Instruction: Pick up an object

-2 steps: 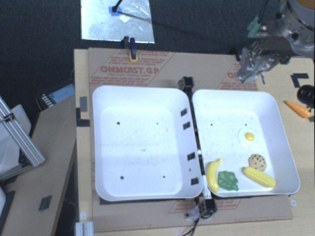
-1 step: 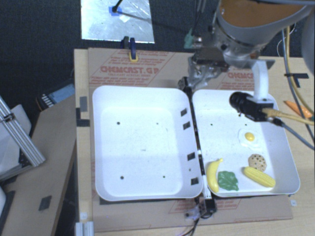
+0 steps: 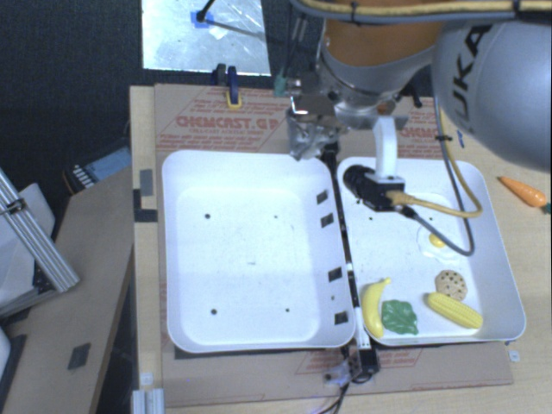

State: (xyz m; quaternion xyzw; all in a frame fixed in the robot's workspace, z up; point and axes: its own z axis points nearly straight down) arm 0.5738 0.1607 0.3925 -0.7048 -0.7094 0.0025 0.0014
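Two shallow white bins sit side by side in the camera view, the left bin (image 3: 172, 179) and the right bin (image 3: 507, 310), on a brown sheet (image 3: 259, 102) printed over and over with "CHEMCAST" in red. The pickable things all lie toward the near end of the right bin: a banana (image 3: 373, 307) with a green leafy piece (image 3: 399, 316) touching it, a corn cob (image 3: 454, 310), a cookie (image 3: 448, 284) and, further back, a fried egg (image 3: 436, 241). A carrot (image 3: 524, 191) lies outside, past the right bin's far edge. The gripper (image 3: 312, 141) hangs at the far end, over the seam where the bins meet, well apart from all of them. I cannot tell whether it is released or clenched, and I see nothing in it. By my reckoning the pick is not yet done: reaching, grasping and lifting all remain. The grey arm (image 3: 492, 76) shows part of "KUKA".
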